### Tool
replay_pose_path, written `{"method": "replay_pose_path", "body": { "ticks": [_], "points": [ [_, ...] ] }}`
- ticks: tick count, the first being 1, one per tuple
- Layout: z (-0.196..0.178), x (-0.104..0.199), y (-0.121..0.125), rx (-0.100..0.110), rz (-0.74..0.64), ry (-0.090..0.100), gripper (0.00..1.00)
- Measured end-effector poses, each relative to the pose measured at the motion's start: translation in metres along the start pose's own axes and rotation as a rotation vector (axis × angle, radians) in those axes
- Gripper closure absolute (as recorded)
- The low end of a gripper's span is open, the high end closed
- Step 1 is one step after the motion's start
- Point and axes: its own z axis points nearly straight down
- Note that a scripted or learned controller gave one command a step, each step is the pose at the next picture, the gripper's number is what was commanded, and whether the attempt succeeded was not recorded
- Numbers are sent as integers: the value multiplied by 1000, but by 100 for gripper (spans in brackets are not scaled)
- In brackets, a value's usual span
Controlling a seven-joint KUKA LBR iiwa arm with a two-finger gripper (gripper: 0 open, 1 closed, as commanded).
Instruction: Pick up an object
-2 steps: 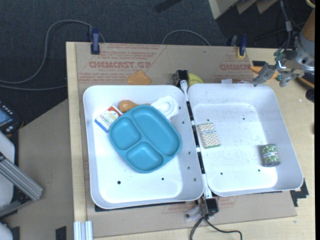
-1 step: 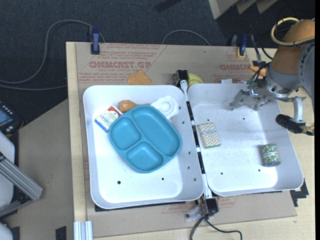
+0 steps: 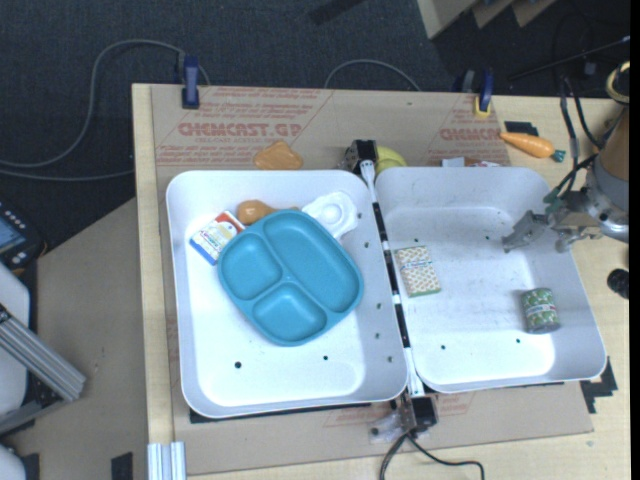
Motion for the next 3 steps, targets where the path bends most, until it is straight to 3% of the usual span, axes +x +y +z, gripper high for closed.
{"method": "replay_pose_path", "body": {
  "ticks": [1,2,3],
  "points": [
    [65,8,-48,-3,-4,4,0],
    [53,6,-46,-8,-3,-1,100],
    [53,7,-46,-7,-3,0,0]
  ]
}}
